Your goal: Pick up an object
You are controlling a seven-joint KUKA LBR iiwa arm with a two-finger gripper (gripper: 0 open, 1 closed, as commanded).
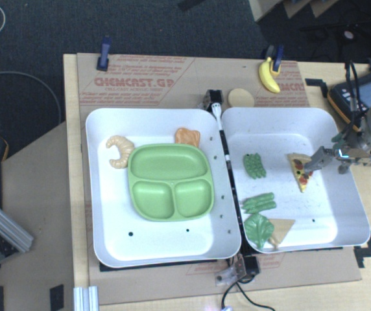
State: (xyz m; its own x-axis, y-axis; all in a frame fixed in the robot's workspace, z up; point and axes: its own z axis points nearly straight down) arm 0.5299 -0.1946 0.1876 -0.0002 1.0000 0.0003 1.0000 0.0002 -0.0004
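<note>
The jaws, whose state I cannot tell, sit at the pizza slice in the right bin, which also holds green vegetable pieces, while the left bin holds a green divided tray and croissant.

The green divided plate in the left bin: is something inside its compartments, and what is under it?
The three compartments of the green divided plate look bare. It rests on the floor of the left bin, beside a croissant and an orange piece at its upper edge. Anything beneath the plate is covered.
</note>
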